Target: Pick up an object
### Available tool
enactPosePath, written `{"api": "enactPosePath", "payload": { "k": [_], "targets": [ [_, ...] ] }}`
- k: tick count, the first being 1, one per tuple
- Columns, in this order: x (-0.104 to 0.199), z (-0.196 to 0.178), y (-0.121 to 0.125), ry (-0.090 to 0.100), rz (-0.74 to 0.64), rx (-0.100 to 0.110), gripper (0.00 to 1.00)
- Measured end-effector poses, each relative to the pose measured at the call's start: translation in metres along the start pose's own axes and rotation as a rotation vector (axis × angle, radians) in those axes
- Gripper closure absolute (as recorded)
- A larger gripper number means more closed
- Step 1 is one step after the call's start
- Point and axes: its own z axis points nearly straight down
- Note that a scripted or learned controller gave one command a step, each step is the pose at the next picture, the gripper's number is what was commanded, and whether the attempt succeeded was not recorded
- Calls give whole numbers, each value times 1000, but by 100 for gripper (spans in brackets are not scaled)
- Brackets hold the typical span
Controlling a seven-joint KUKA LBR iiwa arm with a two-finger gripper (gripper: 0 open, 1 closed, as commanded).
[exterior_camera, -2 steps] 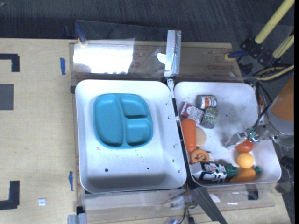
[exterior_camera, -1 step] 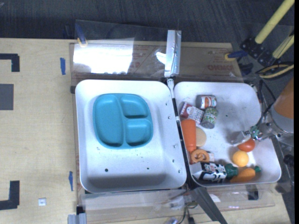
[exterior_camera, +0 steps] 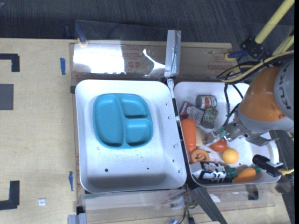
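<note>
My gripper [exterior_camera: 224, 133] hangs low in the right bin [exterior_camera: 243, 88], its tip just above and beside a red tomato-like piece [exterior_camera: 217, 146]; I cannot tell from this slant whether it is spread or closed, and nothing shows held in it, so I judge the pick not yet made. I sit here because this bin holds everything worth taking: the objects are heaped against its left wall, leaving the right part of the floor bare, and that heap is where a grasp has the best odds. Touching the tomato on its right lies a yellow lemon-like ball [exterior_camera: 230, 156]; to its left a long orange carrot-like piece [exterior_camera: 189, 133] runs along the divider, with a small round orange item [exterior_camera: 200, 156] below it. Above, a tin can [exterior_camera: 206, 101] stands near a red packet [exterior_camera: 188, 110] and a greyish pouch [exterior_camera: 209, 118], all crowded so closely that closing on one risks nudging its neighbours. Along the bottom wall lie a dark bottle-like thing [exterior_camera: 214, 175] and a second orange piece [exterior_camera: 246, 173]. My wrist's orange band [exterior_camera: 261, 99] leans in from the right, cables trailing behind it. Beyond the divider, the left bin [exterior_camera: 88, 171] carries a blue divided tray [exterior_camera: 123, 120], well apart from me. Both bins rest on the wooden surface [exterior_camera: 32, 125].
</note>
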Motion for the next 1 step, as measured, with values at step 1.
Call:
{"api": "enactPosePath", "payload": {
  "k": [1],
  "targets": [
    [-2, 0, 22, -5, -121, 0, 100]
  ]
}}
